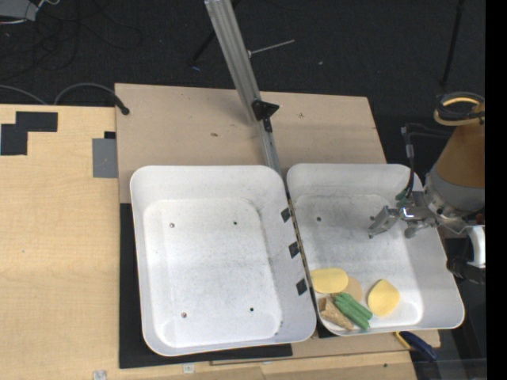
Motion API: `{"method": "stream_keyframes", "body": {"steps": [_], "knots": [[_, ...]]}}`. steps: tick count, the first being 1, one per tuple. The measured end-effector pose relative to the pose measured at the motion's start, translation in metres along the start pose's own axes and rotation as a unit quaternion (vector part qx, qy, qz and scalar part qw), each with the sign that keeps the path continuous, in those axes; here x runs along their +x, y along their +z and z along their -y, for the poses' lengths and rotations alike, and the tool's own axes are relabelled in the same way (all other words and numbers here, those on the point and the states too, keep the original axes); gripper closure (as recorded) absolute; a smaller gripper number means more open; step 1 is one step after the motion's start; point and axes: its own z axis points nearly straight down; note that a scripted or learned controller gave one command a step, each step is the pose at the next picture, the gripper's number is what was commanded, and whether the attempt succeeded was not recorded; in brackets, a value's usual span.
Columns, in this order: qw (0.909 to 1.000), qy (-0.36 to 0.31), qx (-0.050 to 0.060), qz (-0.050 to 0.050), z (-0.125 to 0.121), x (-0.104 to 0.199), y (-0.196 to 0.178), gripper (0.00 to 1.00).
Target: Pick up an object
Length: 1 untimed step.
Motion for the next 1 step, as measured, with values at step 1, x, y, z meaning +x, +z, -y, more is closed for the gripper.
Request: {"method": "stream_keyframes", "body": {"steps": [1], "knots": [[1.0, 0.001, -0.004, 0.001, -0.0007, 0.0004, 0.0356, 0.0]]}}
